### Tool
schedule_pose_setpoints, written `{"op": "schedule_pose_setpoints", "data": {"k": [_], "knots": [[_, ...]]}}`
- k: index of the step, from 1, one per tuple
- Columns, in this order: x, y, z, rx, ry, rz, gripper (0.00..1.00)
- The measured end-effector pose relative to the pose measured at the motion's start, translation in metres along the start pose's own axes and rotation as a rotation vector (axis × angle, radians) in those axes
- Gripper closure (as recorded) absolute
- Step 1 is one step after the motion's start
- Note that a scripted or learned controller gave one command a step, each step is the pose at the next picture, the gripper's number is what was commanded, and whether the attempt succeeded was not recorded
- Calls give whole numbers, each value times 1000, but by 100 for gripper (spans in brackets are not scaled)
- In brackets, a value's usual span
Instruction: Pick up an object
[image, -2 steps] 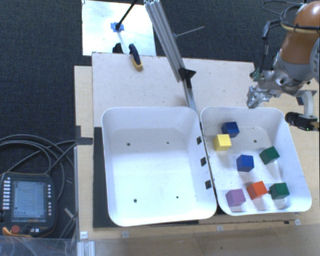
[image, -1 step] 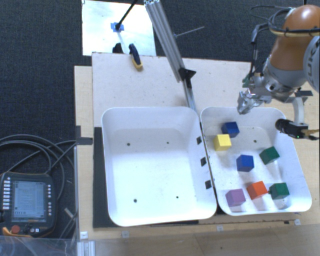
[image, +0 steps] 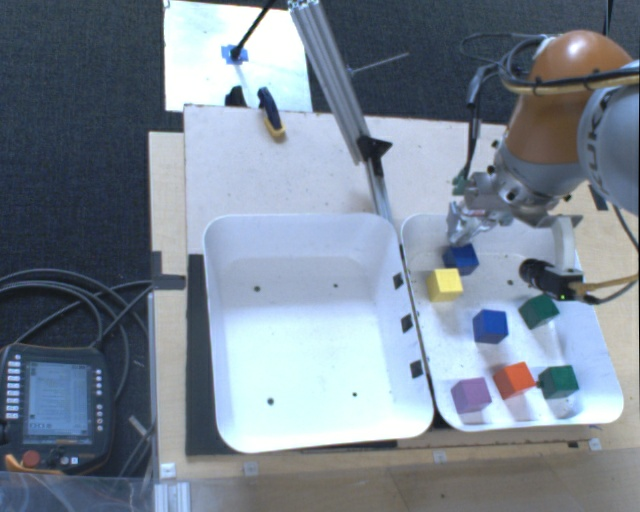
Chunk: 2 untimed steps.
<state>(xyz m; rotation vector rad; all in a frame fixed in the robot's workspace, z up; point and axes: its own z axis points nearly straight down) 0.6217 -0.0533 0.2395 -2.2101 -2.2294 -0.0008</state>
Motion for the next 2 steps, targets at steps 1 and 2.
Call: {"op": "schedule_pose_setpoints", "data": {"k": [1, 2], "knots": [[59, -24, 0, 0, 1, -3, 100], [118, -46, -7, -1, 1, -4, 100]]}}
